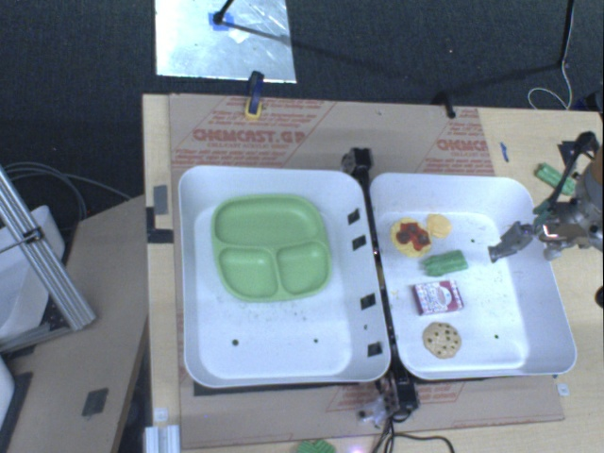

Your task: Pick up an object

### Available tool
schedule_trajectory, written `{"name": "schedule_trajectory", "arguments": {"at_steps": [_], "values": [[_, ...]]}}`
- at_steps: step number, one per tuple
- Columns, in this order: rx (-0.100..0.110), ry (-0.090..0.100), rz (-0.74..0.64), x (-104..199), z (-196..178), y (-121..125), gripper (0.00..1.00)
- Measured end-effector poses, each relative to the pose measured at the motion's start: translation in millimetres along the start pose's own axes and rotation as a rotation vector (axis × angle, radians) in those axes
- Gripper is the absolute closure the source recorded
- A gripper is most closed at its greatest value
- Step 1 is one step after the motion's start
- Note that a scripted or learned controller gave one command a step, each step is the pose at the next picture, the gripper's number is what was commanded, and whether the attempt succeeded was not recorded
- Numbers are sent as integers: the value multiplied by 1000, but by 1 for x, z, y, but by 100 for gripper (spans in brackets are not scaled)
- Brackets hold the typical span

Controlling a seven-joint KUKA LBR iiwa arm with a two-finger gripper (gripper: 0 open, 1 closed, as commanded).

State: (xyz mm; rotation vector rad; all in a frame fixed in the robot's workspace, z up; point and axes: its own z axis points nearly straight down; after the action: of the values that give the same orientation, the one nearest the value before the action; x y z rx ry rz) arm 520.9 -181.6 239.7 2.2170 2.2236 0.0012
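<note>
Gripper (505, 243) hovers low over right bin (538, 343), jaws look parted, gripping nothing. Green block (444, 263) just left of gripper; pizza (411, 237), box (437, 298), cookie (442, 340) clustered near block, spaced for clean picks.

Surface (160, 281): carried two shallow white bins side by side.
Left bin (203, 347): held a green divided plate (272, 247), lying flat in its upper half.
Right bin (538, 338), taken as landmark: toward its upper left lay a red-and-yellow toy pizza (412, 236), touching a yellow round piece (438, 225); just below these, a green oblong piece (444, 263); below that, a small red-and-white carton (437, 297); nearest its lower rim, a toy cookie (442, 340).
Pincer (502, 247): hung over the right bin's upper right, apart from every item.
</note>
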Motion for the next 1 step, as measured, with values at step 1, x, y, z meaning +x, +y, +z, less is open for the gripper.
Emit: {"name": "schedule_trajectory", "arguments": {"at_steps": [1], "values": [[3, 3, -7, 61, 90, 45, 0]]}}
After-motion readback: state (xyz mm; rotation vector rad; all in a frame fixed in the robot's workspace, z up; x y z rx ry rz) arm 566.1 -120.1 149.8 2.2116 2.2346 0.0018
